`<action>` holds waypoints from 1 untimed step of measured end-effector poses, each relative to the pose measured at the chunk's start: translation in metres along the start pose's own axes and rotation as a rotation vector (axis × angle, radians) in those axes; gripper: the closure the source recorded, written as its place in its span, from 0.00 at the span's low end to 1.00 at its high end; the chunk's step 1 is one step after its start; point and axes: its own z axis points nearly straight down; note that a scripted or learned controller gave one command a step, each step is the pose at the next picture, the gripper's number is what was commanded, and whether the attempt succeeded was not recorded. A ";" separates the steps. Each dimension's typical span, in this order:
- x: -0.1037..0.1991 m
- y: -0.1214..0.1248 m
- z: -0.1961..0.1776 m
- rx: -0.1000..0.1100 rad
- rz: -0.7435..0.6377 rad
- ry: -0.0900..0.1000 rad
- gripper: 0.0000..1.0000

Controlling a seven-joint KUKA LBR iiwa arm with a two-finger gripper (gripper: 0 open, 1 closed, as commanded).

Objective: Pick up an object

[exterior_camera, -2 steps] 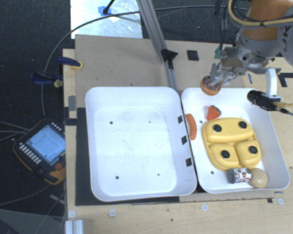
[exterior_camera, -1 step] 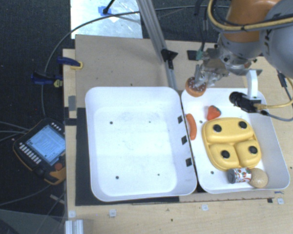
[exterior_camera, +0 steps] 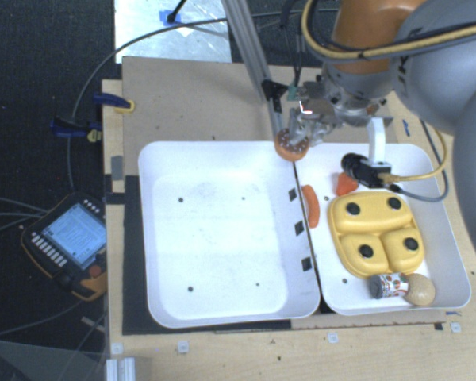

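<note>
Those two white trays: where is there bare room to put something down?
The left bin has a bare floor from wall to wall. The right bin is crowded: a yellow toy fills its middle, an orange carrot lies by the divider, a small can and a tan ball sit at the near edge.

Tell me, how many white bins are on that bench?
2. The left bin sits beside the right bin, which holds a yellow toy and smaller things.

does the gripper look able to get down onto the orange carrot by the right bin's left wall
Probably yes. The carrot lies uncovered with nothing on it, and the gripper hangs just beyond it. The bin wall close beside it may crowd one finger.
</note>
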 end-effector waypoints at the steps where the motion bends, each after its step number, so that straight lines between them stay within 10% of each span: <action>1: 0.050 -0.001 0.023 0.002 0.000 0.000 1.00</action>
